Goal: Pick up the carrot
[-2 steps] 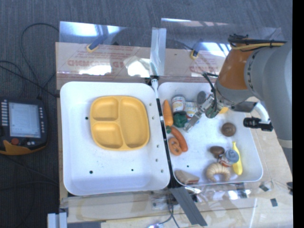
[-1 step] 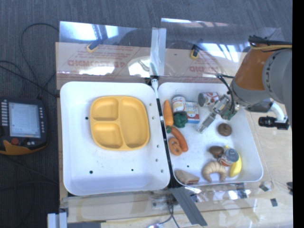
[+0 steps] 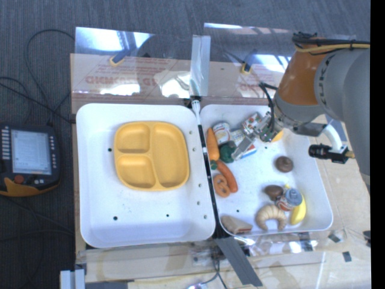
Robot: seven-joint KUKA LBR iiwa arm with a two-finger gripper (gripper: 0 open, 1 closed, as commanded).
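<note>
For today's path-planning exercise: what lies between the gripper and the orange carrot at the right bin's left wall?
In the camera view, between the gripper and the orange carrot lie a small printed can and a green leafy toy piece.

Smooth, glossy white plastic is seen in both bins (image 3: 144, 230), matt yellow plastic in the divided plate (image 3: 150, 155), and a shiny orange finish on the carrot (image 3: 212, 145).
</note>
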